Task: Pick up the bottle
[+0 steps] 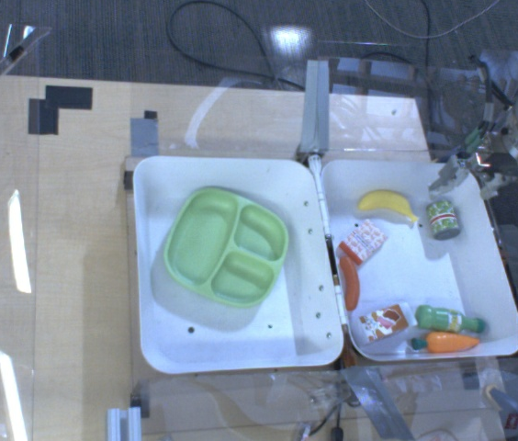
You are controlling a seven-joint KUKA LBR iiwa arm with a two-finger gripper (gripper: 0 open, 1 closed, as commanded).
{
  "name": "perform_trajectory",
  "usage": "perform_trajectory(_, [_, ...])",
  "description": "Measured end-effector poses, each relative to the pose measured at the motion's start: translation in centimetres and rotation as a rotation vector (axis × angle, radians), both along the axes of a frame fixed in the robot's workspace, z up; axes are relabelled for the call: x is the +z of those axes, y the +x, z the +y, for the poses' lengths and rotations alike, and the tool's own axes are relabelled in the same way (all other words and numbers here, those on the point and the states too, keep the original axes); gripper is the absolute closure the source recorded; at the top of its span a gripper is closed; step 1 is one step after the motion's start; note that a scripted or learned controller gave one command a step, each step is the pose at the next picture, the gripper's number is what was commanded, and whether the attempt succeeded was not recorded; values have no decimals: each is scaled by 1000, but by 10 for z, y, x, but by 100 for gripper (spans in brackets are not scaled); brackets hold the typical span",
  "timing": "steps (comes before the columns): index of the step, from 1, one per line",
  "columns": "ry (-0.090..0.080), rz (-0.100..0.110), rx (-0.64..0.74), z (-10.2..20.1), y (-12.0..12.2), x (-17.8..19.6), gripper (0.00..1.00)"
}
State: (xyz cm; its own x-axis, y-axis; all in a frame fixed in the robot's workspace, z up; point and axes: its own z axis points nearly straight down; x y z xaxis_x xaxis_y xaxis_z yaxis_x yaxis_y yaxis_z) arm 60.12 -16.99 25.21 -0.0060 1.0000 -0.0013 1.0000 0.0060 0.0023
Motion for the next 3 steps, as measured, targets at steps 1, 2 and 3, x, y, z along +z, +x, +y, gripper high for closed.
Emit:
perform_trajectory(1, [-1, -4, 7, 1, 2, 10, 100])
perform_trajectory(2, [-1, -4, 7, 1, 2, 10, 0])
perform_trajectory(3, [-1, -1, 386, -35, -46, -42, 0])
